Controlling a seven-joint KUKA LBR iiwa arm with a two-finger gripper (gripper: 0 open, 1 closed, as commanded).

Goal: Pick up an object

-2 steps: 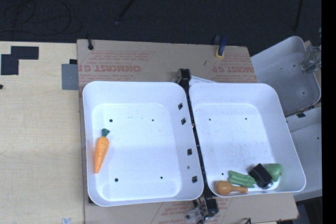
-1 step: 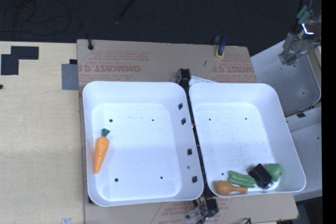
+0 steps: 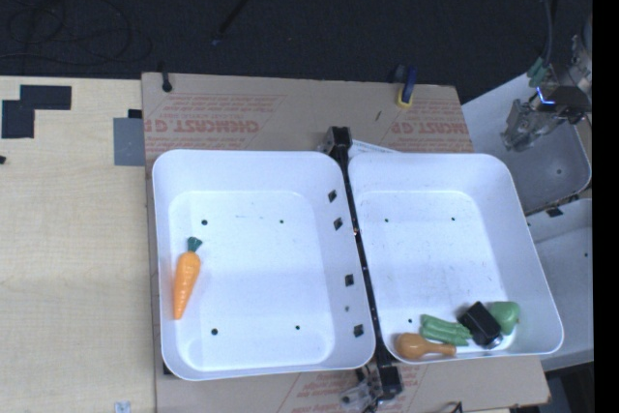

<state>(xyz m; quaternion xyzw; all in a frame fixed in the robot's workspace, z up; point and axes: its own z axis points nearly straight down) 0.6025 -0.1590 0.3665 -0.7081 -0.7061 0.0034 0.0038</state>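
An orange toy carrot (image 3: 186, 278) with a green top lies near the left wall of the left bin (image 3: 242, 174). In the front right corner of the right bin (image 3: 435, 174) sits a cluster of things: a green pod (image 3: 443, 330), an orange pear-shaped piece (image 3: 424, 346), a black block (image 3: 481, 324) and a light green piece (image 3: 505, 312) touching it. My gripper (image 3: 522, 123) hangs at the far right, outside the right bin and beyond its back right corner, well away from every object. It is small and dim there.
Both bins rest on a cardboard sheet (image 3: 290, 116) with a black divider rail (image 3: 350, 247) between them. A blue and yellow clip (image 3: 406, 90) sits at the cardboard's back edge. A grey surface (image 3: 561, 169) lies to the right of the bins.
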